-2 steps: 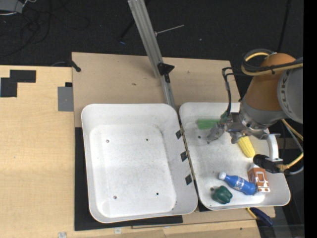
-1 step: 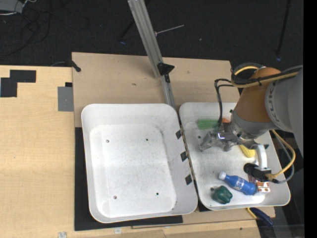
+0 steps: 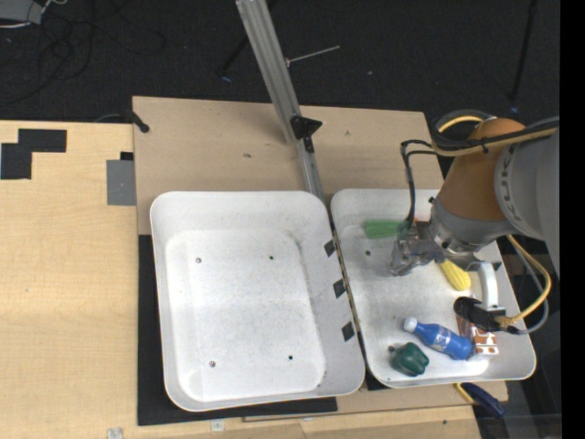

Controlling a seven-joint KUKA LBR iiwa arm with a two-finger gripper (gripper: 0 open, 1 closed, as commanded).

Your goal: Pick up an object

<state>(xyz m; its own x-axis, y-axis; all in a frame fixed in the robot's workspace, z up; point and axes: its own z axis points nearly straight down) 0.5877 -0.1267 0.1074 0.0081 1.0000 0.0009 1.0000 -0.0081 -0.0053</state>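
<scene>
Inside right bin (image 3: 366,355) — gripper (image 3: 403,260) low beside green block (image 3: 381,230).

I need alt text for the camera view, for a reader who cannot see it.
A grey robot arm lowers its hand into the right bin, beside a green block. That bin also contains a yellow piece, a blue bottle and a dark green object. The left bin sits alongside.

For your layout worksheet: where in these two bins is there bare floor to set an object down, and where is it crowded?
The left bin offers bare floor wall to wall. In the right bin, the gripper, green block, yellow object, blue bottle and dark green object leave only the strip along its left wall.
</scene>
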